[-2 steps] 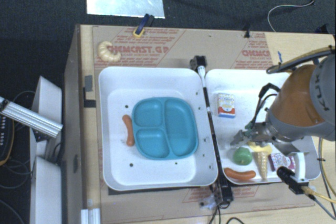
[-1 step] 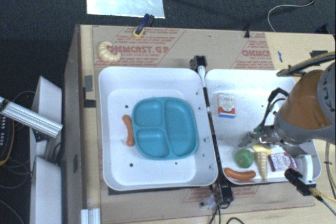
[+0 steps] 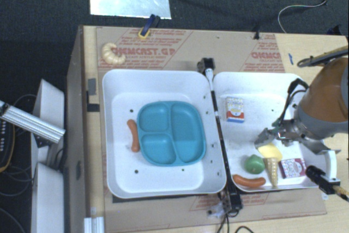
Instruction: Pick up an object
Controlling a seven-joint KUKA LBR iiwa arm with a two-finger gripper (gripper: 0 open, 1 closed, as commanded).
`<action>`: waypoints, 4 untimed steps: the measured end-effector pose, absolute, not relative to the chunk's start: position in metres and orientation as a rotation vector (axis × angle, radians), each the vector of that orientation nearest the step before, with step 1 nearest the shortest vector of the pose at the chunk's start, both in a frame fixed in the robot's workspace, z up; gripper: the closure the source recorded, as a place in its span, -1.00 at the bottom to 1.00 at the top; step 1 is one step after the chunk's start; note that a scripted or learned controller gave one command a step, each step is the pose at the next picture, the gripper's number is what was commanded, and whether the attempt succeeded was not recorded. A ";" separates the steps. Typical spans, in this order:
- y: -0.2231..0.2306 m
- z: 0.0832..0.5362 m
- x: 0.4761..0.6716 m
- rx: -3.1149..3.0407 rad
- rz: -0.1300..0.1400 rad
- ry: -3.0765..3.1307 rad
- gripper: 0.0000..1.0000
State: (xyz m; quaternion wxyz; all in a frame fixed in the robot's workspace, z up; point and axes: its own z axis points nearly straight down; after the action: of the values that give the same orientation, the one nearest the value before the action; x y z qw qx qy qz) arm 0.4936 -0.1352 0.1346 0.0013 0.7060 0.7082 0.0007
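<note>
1. Down at the near edge of the right bin (image 3: 305,82) lie a toy hot dog (image 3: 249,181), a green ball-shaped toy (image 3: 253,163), an ice cream cone (image 3: 271,169) and a small red packet (image 3: 292,167).
2. Just above them is a yellow toy (image 3: 269,151), and the pincer (image 3: 272,136) hangs right over it. I cannot tell if the pincer is wide or closed.
3. I think the yellow toy is the one to grab. It looks light, hard and a bit slippery, so take it across its middle.
4. Farther back in that bin lies a little white and red box (image 3: 235,108).
5. Over in the left bin (image 3: 117,123) are a blue divided plate (image 3: 170,132) and a toy sausage (image 3: 133,135).
6. Far back on the tabletop (image 3: 240,52) is a pale curled toy (image 3: 112,53).
</note>
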 end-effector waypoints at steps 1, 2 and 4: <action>-0.097 0.105 0.487 2.218 0.001 2.226 -1.00; -0.142 0.085 0.487 2.220 0.000 2.220 -1.00; -0.142 0.096 0.488 2.216 0.005 2.220 -1.00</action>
State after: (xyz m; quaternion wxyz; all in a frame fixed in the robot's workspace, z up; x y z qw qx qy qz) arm 0.4883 -0.1421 0.0958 0.0024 0.7064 0.7078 0.0016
